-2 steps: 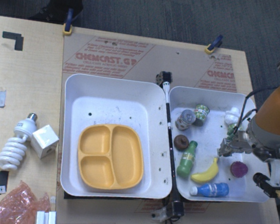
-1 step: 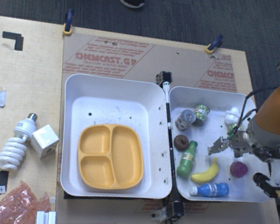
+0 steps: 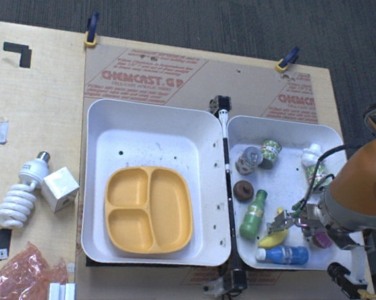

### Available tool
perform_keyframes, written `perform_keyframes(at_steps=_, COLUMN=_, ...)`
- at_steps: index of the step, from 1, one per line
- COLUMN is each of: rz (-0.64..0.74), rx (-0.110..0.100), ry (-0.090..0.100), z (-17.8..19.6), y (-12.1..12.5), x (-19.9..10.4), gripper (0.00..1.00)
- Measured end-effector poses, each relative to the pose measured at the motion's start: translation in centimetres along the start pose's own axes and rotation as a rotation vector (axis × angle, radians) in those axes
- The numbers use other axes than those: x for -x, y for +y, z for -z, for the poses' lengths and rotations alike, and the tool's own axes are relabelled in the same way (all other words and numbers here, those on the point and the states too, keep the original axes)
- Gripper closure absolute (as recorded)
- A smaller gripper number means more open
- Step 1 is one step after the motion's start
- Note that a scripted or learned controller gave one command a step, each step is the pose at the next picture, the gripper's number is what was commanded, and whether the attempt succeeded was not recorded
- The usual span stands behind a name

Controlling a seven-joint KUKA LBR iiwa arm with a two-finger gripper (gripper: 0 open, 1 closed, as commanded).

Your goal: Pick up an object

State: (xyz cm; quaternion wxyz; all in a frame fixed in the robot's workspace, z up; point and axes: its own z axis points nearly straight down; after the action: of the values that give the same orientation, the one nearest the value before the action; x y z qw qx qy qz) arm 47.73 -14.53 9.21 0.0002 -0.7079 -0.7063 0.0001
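My hand (image 3: 281, 223) hovers just above the yellow plastic banana (image 3: 271, 240), seemingly spread open; nothing is grasped yet.

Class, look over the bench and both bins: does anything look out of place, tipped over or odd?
Yes. A spiral bulb and a white cube lie on the bench left of the bins. In the right bin, the green bottle and blue-capped bottle lie on their sides.

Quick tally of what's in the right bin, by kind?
Bottles: 2, a green bottle and a white bottle with a blue label
Cans: 2, a green can and a grey can
Banana: 1
Brown round piece: 1
Total: 6 clearly visible; items by the arm too hidden to count.
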Motion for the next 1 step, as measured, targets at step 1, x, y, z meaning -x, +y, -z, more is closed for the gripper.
perform_keyframes(at_steps=1, rz=-0.001, rx=0.004, ry=-0.001, z=0.98, y=0.17, x=0.07, gripper=1.00)
